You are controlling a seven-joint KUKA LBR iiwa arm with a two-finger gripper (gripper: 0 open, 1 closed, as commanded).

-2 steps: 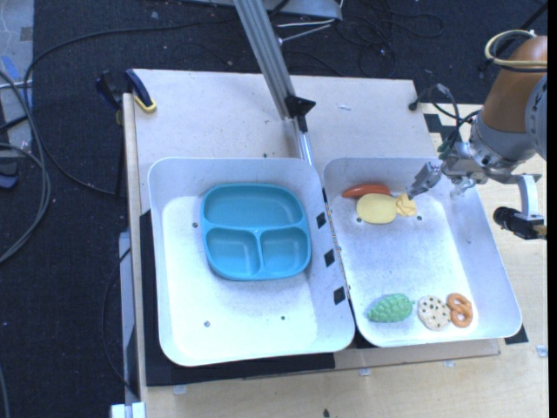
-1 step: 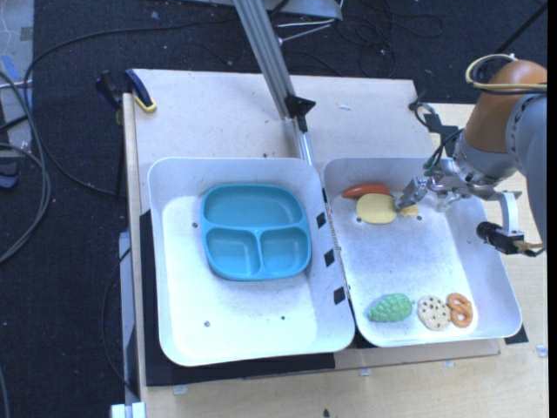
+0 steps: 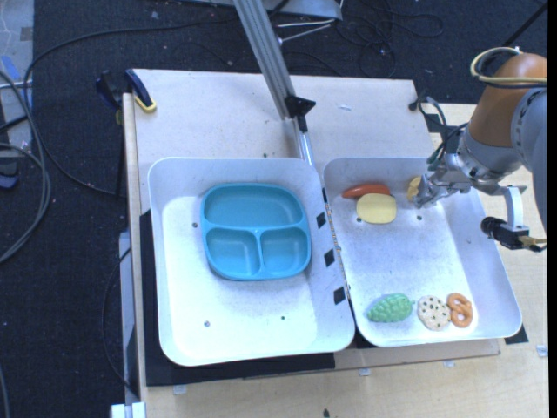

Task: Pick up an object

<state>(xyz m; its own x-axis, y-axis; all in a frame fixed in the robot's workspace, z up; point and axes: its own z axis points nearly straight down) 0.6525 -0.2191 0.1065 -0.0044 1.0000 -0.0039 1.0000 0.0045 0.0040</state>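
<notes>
- room for moving is widest in the middle of the right bin (image 3: 487, 259), a bare stretch of floor between the things along its far edge and those along its near edge.
- gripper (image 3: 424, 192) sits low at the far right corner of the right bin, close to the far wall; a small yellow piece (image 3: 414, 186) lies right against its tip, and whether the fingers grip it or how far apart they stand cannot be told.
- left bin (image 3: 174, 320) holds one blue divided tray (image 3: 257, 231), three compartments, lying toward the far edge, with bare floor along the near edge and left side.
- right bin, far edge: one red sausage-like piece (image 3: 366, 190) with one yellow round piece (image 3: 377, 208) touching it on the near side, both just left of the gripper.
- right bin, near edge: one green bumpy piece (image 3: 389, 308), one spotted cookie (image 3: 432, 312) and one pretzel (image 3: 459, 309), in a row toward the near right corner, cookie and pretzel touching.
- count: two bins, one tray, six small things in the right bin.
</notes>
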